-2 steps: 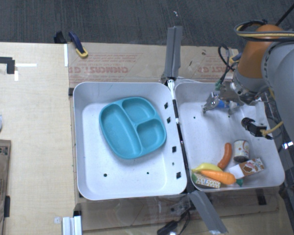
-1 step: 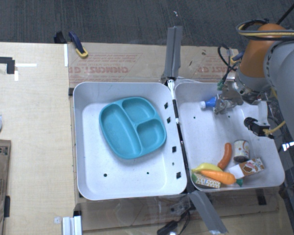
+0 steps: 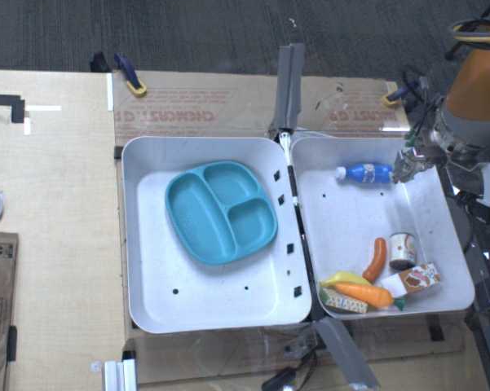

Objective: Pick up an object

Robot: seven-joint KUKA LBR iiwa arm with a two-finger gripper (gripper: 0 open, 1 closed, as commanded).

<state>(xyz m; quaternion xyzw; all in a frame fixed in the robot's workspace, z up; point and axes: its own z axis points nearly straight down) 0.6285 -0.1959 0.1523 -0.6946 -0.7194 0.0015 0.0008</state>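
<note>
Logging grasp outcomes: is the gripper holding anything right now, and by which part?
Cannot be told. The gripper sits at the cap end of the blue bottle in the right bin, but a grip isn't visible.

Smooth white plastic bins point(image 3: 139, 218), a matt teal plastic plate point(image 3: 220, 212), pale wood bench point(image 3: 49, 177), brown cardboard point(image 3: 228, 108) behind

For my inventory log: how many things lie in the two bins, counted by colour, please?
Blue: 2, divided plate and bottle
Orange: 2, carrot and sausage
Yellow: 1, banana
Mixed print: 3, can, carton, packet
Total: 8
</note>
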